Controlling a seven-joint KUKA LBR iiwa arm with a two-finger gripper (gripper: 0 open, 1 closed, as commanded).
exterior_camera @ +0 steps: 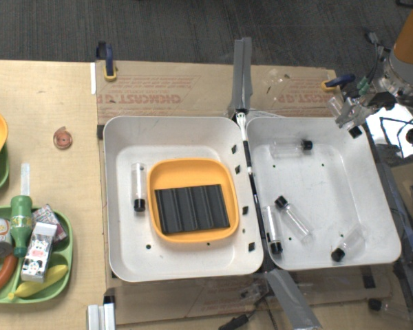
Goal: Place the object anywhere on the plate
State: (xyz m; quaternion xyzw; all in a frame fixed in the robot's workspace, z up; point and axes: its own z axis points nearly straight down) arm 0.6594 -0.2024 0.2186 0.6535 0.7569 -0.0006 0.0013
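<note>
The gripper (351,115) hovers beyond the right bin (372,246); I cannot tell its fingers' state. Nearest the orange plate (193,172) lies a clear tube (270,229): descend squarely, grasp mid-body.

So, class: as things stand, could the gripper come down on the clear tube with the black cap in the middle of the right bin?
Probably yes. The tube lies alone on the right bin floor, apart from the other tubes, with nothing over it. The gripper sits at that bin's far right corner.
</note>
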